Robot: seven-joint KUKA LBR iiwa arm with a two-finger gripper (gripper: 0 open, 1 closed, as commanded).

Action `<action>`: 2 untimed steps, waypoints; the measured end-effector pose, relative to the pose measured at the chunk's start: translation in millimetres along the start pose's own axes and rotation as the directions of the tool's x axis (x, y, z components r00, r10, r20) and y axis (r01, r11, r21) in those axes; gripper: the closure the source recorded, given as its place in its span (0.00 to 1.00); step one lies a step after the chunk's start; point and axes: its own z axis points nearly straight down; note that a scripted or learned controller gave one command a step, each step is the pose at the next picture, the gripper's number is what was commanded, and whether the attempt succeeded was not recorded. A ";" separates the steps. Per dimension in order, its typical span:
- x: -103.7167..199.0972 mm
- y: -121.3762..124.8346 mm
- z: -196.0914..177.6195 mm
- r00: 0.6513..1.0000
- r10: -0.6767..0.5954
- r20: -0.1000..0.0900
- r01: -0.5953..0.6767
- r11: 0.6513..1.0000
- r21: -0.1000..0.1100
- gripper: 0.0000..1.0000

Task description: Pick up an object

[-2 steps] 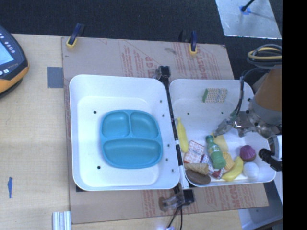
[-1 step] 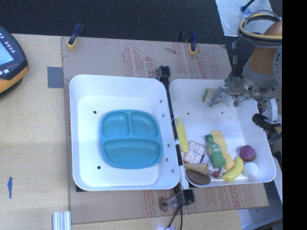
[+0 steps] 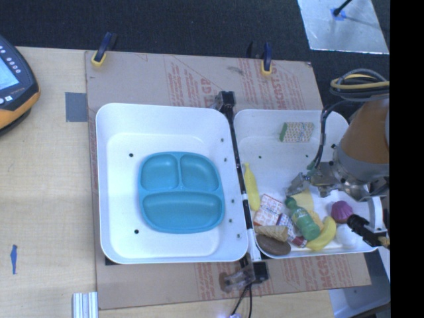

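Observation:
The right bin [image 3: 265, 121] holds a pile of small items in its near half. Among them are a green bottle [image 3: 303, 220], a yellow banana [image 3: 324, 234], a purple piece [image 3: 342, 211], a red-and-white packet [image 3: 270, 209], a brown disc [image 3: 273, 245] and a pale yellow wedge [image 3: 303, 200]. A long yellow piece [image 3: 250, 185] lies along the bin's left wall. Alone near the far wall lies a greenish speckled pad [image 3: 296, 132]. My gripper [image 3: 307, 178] hangs low over the pile, just above the yellow wedge and the bottle's cap, with the grey wrist [image 3: 358, 171] and orange band [image 3: 368, 134] behind it.
The left bin [image 3: 119, 128] carries a blue divided plate [image 3: 180, 192]. A black clamp [image 3: 226, 101] sits between the bins at the far side. An orange-and-grey handset [image 3: 12, 78] lies on the bench at far left. Yellow cable coils [image 3: 360, 80] sit behind the arm.

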 end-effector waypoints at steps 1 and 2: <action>-1.1 87.5 -4.9 1.000 -0.004 0.006 0.005 1.000 -0.021 0.00; -45.4 -8.7 -2.4 1.000 0.005 0.004 -0.005 1.000 -0.007 0.00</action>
